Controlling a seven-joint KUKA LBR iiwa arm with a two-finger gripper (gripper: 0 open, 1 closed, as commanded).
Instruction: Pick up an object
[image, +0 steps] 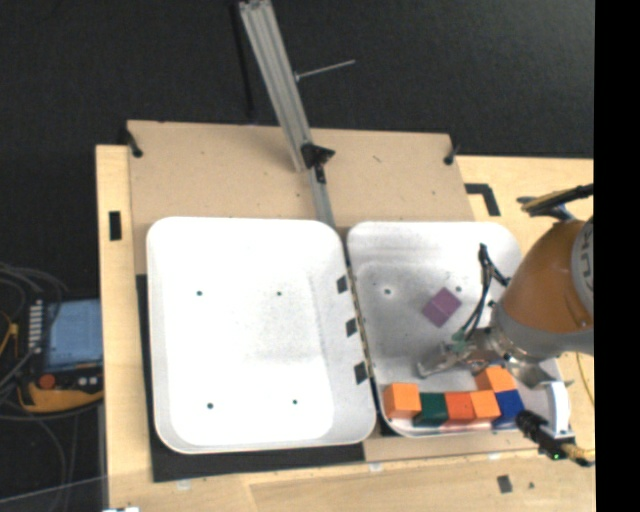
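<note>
Tool (440, 364) sits low in the right bin (400, 250), just above the blocks (455, 404), purple block (441, 306) nearby; can't tell its state

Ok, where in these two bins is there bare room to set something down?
The left bin is bare wall to wall. In the right bin, the far half is open around the purple block. The near edge is crowded: orange, green and blue blocks in a row, with the gripper above them.

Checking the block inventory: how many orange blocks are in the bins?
3 visible, all in the right bin: one at the near-left corner, one mid-row, one by the blue block. The arm may hide more.
</note>
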